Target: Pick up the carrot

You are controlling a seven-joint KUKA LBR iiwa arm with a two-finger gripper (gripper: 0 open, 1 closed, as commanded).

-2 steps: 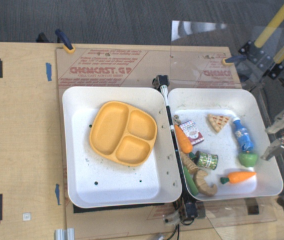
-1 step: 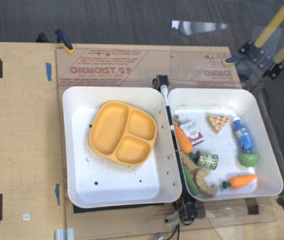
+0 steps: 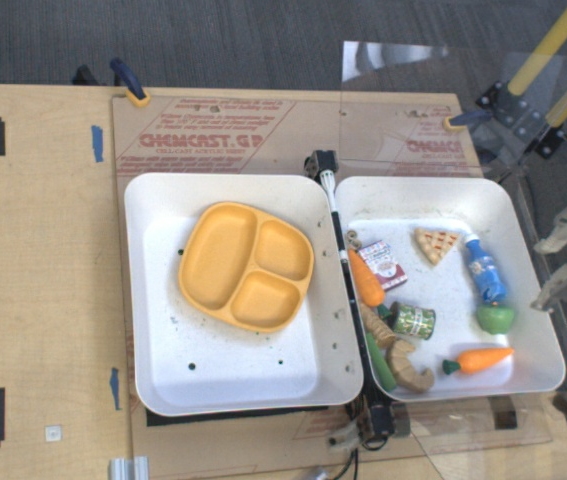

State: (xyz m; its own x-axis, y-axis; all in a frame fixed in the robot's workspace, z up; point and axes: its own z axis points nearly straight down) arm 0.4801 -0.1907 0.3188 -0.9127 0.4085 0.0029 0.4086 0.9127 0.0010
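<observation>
Carrot [image 3: 484,360], orange with a green stub at its left end, is seen lying flat near the right bin's [image 3: 529,230] front wall. Tool [image 3: 564,258] is cut off at the right edge; its state cannot be told.

Two white bins [image 3: 153,298] [image 3: 533,268] sit side by side, with one yellow divided plate [image 3: 246,266], two carrots [image 3: 483,360] [image 3: 367,280], one pie slice [image 3: 436,244], one blue bottle [image 3: 484,271], one green can [image 3: 413,321], one small carton [image 3: 385,263] and one green fruit [image 3: 496,319].
</observation>
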